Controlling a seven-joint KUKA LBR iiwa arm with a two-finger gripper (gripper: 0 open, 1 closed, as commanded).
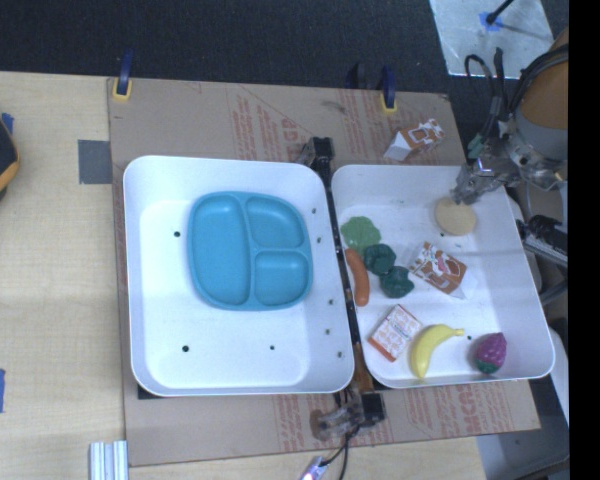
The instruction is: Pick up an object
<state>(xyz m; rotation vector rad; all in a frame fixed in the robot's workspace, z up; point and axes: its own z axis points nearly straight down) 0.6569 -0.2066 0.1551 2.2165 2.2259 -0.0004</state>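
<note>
My gripper [471,188] hangs over the far right corner of the right bin [405,188], just above and beside a tan round cookie [456,218]. Nothing can be seen held in it. Lying in the same bin are a green leafy piece [360,231], two dark green lumps [380,258] [397,284], an orange carrot [357,276], a red-and-white snack packet [438,268], a second flat packet [394,332], a yellow banana [432,349] and a magenta berry [490,352].
The left bin [160,298] holds a blue divided plate [250,249]. A small packet [415,140] lies on the cardboard beyond the right bin. Clamps sit between the bins at the far [320,151] and near [345,416] ends.
</note>
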